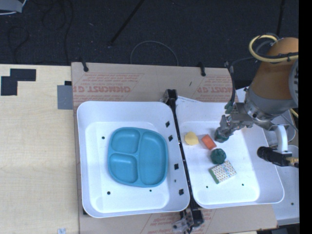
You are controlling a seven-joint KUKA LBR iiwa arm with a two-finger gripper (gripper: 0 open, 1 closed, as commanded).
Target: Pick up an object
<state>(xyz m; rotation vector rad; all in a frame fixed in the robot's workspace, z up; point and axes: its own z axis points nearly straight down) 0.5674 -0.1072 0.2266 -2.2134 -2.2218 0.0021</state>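
In the right bin (243, 189) you have four small things lying loose and close together: a yellow rounded piece (191, 139) nearest the divider, with an orange block (208, 142) just beside it on the right. Below the block you see a dark green ball (218, 155), and just under that a flat speckled, greenish square pad (223, 172) lying turned at an angle.

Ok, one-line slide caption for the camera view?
Tool poised beside orange block in right bin; blue plate in left bin.
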